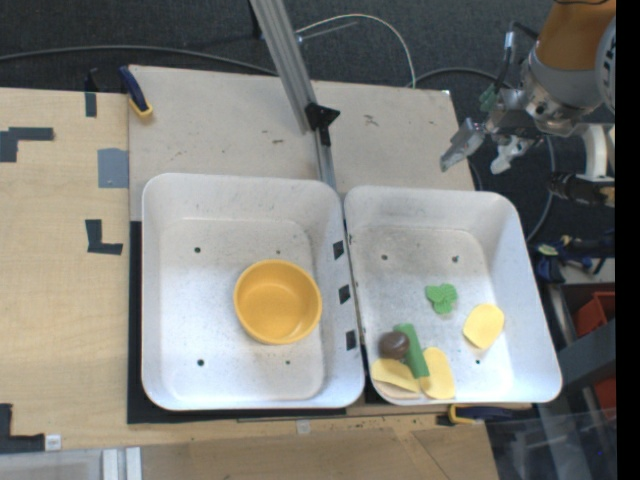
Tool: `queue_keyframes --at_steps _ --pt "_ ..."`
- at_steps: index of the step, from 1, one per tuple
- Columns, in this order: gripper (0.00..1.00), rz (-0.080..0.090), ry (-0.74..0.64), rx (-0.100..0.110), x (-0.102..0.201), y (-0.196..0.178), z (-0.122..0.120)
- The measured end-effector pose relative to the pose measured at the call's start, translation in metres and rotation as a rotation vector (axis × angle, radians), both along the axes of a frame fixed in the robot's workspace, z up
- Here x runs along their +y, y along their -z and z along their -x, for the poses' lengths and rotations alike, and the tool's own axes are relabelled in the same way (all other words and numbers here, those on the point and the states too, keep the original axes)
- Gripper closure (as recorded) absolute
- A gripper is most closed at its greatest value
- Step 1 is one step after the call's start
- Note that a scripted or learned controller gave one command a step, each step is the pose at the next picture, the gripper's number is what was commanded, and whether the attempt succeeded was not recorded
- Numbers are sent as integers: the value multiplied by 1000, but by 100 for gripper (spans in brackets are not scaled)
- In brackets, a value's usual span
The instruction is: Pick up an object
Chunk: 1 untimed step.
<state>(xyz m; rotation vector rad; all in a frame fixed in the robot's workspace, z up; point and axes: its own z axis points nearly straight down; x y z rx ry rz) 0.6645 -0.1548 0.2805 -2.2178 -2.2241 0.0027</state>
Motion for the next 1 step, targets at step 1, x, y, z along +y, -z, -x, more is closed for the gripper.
queue_keyframes --at_steps 1 --pt "0 0 0 0 0 0 0"
